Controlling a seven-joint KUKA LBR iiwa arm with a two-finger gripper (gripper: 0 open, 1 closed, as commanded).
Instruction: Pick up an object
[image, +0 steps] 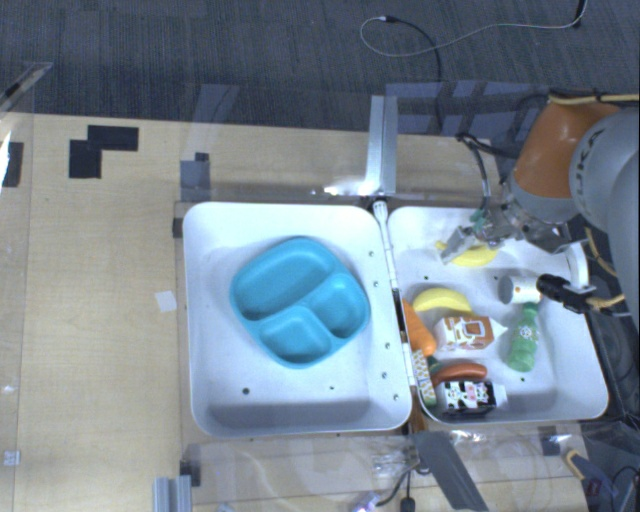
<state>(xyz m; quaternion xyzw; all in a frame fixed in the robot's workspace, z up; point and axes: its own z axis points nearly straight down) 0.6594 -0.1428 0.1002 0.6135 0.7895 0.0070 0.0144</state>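
The two-finger gripper (470, 238) sits at the right white bin's (590, 395) 12 o'clock region, fingers closed on a small yellow banana-shaped object (473, 257). At 6 o'clock from it lie a second yellow banana (441, 300), an orange carrot (418, 331) and a green bottle (522, 338). The left white bin (210, 300) holds a blue divided plastic plate (298, 300).

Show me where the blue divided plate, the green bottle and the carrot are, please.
blue divided plate (300, 300), camera view, on its middle ridge.
green bottle (522, 340), camera view, on its body.
carrot (418, 330), camera view, on its orange body.
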